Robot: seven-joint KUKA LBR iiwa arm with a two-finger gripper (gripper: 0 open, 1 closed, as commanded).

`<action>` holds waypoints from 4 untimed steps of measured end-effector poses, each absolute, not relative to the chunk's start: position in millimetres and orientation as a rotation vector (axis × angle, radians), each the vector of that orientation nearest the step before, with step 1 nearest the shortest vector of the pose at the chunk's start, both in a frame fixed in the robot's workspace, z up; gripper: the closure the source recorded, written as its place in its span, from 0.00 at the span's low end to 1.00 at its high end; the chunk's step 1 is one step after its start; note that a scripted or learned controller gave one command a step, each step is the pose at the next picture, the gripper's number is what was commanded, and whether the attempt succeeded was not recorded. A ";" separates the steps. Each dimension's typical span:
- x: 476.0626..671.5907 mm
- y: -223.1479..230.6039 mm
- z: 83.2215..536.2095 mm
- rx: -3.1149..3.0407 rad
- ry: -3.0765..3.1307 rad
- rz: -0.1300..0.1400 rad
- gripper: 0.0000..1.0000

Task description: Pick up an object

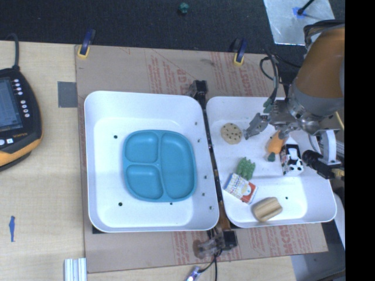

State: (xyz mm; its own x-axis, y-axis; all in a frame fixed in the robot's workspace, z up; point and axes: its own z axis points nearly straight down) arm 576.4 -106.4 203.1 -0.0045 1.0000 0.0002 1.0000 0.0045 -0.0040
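Right bin (316,212): gripper (266,126), jaws apparently open and empty, above a light, rigid carrot (273,145); grasp mid-body.

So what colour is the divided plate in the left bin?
Light blue plate, clear in the camera view.

A brown cardboard sheet (146,69) covers the middle of the wooden bench (41,198), held at its far edge by two clamps (86,43), with a grey patch of tape (67,94) at its left edge. On the bench's left edge lies a black and orange pendant (16,116) with a screen, a small blue mark (12,228) sits near the near left corner, and a pale ribbed strip (75,268) lies at the near edge. Beyond the far edge, on the dark floor (129,10), rest a tiny green thing (184,7), possibly a scrap, and a pale sheet (293,10).
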 end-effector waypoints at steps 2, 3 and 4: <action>553.1 -111.3 114.8 -2.210 -2.228 0.011 1.00; 553.2 -111.3 114.9 -2.210 -2.228 0.010 0.00; 568.4 -95.5 91.4 -2.214 -2.228 0.004 0.00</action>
State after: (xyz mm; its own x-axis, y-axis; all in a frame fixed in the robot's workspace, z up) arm 568.4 -95.5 91.4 -0.0060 1.0000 -0.0016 1.0000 0.0060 -0.0025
